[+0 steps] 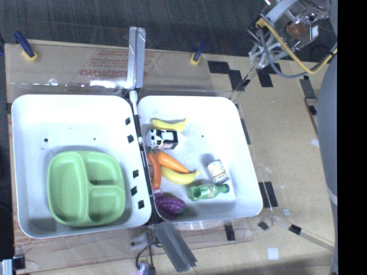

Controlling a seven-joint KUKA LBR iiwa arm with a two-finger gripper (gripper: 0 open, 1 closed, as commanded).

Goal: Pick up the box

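Note:
The box [162, 137] is small, black and white, and lies in the right bin [229, 116] near its left wall. A yellow banana [168, 124] sits just behind it and an orange carrot [172, 161] just in front. The arm's wrist and gripper [279, 8] hang at the view's top right, above the bench beyond the right bin's far corner, well away from the box, with yellow and grey cables around them.
The right bin also holds a second carrot [154, 172], another banana [180, 176], a small can [217, 171], a green bottle [207, 191] and purple grapes [170, 204]. A green divided plate [86, 187] lies in the left bin [34, 119].

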